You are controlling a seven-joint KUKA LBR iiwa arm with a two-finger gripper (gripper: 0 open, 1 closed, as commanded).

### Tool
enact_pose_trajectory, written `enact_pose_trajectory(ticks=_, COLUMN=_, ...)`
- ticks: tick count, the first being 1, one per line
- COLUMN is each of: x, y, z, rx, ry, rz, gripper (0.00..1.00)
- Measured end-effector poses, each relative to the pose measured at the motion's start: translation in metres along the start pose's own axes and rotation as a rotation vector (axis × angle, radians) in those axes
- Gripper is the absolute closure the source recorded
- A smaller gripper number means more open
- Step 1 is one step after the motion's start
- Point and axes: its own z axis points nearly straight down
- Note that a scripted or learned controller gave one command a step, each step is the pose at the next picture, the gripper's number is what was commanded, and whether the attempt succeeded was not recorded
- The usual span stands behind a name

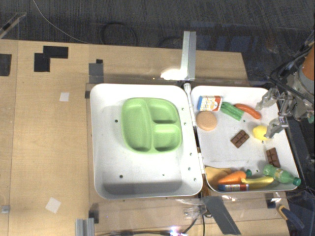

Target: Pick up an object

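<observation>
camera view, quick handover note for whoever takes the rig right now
Claw: open, at the right bin's right side, fingers straddling nothing, one finger tip right beside the yellow lemon; nothing held.
Right bin contents: carton, round tan bun, green vegetable, orange carrot, two brown chocolate pieces, and a pile along the front edge with a green bottle.
Left bin: green divided plate.
Done: nothing lifted yet.
Left: close on an object, probably the lemon, and raise it.
</observation>
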Motion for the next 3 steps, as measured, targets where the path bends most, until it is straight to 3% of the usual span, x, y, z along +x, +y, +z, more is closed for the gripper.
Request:
enact_pose_trajectory(ticks=1, x=-0.037, y=-0.016, z=0.131, rx=0.002, ry=-0.009, rz=0.064, gripper=0.0)
enact_pose_trajectory(ticks=2, x=-0.056, y=0.003, z=0.137, rx=0.004, ry=-0.021, rz=0.184, gripper=0.0)
enact_pose_trajectory(ticks=3, x=-0.025, y=0.003, z=0.136, rx=0.003, ry=-0.027, rz=0.16, gripper=0.0)
